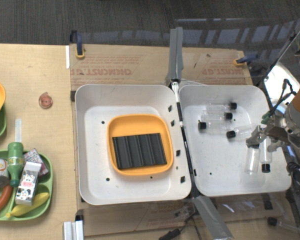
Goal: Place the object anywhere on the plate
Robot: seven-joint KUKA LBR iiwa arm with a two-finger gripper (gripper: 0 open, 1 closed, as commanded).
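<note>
Closest to my lens is the arm, reaching in from the right with its gripper point(260, 140) over the right-hand edge of the right bin point(230, 191). From up here I cannot tell whether the claw is wide or narrow, or whether it grips anything. Just beside it, on its near side, two clear vials point(252, 160) lie side by side on the bin floor; one has a black cap pointing toward me. Further in, near the bin's far wall, I see a loose cluster of more black-capped vials point(217, 109).

Across the divider, in the left bin point(90, 149), sits the orange plate point(140, 121). A dark grey ribbed slab point(140, 150) lies flat on it, covering most of its middle and well apart from the claw.

Both bins rest on a sheet of cardboard point(120, 66), clamped at its far corners. Out on the wooden bench to the left I can see a small pink disc point(46, 100) and a green tray point(45, 196) of toy food, a green bottle point(15, 159) among it.
</note>
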